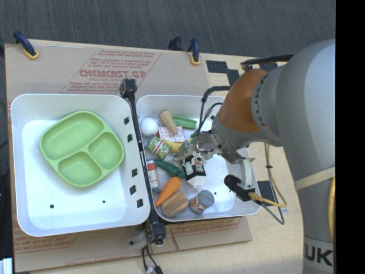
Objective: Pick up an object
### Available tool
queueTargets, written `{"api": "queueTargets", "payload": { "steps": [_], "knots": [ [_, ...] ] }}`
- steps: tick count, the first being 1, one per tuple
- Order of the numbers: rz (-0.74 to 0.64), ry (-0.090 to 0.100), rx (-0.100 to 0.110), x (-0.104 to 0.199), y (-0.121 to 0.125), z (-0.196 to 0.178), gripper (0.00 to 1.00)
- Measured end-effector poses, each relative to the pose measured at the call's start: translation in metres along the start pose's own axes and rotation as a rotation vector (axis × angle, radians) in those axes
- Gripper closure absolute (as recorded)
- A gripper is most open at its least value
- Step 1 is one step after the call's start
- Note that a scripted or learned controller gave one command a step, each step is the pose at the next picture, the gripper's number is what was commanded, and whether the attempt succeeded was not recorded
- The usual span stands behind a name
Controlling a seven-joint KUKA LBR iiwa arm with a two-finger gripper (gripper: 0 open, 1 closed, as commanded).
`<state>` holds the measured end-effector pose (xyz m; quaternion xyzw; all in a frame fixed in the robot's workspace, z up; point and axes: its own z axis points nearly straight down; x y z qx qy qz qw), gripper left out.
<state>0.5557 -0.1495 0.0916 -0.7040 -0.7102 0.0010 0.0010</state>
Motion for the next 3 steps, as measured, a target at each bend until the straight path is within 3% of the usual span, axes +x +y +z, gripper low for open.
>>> {"api": "queueTargets", "payload": {
  "steps": [1, 2, 3],
  "knots": [
    [-0.002, 0.0, -0.001, 0.0, 0.001, -0.011, 1.0],
    [0.001, 0.0, -0.005, 0.071, -0.017, -0.158, 1.0],
    [0.001, 0.0, 0.0, 0.125, -0.079, -0.143, 1.0]
  ]
}}
